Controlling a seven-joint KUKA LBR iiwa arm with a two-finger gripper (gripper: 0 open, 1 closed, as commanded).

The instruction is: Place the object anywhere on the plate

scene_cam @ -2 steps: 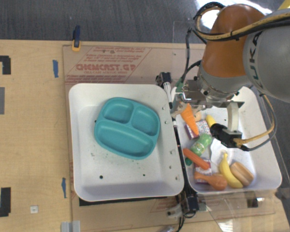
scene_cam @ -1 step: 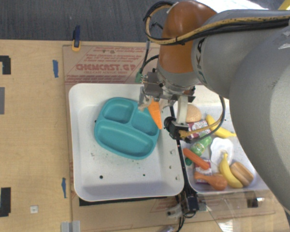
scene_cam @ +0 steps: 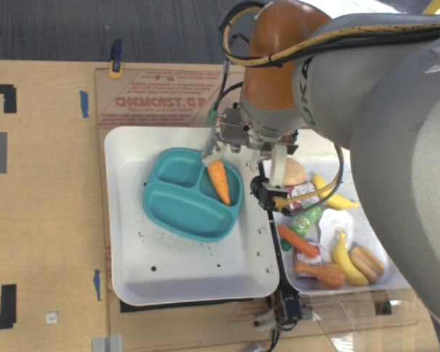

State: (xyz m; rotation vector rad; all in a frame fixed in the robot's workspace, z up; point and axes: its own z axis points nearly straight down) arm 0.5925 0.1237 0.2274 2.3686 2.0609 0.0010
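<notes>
Tan table carries two shallow white bins side by side: left bin, right bin; printed cardboard sheet under them.

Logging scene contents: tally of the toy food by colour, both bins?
Orange: 3, carrot on the teal plate, carrot and drumstick-like piece in the right bin
Yellow: 2, bananas
Tan: 2, bread-like pieces
Total: 7; the rest unclear.

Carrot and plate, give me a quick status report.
Gripper low over the plate's far right rim, just above the carrot. Carrot lying in the plate's right compartment. Other toy food in the right bin, nothing blocking.
</notes>
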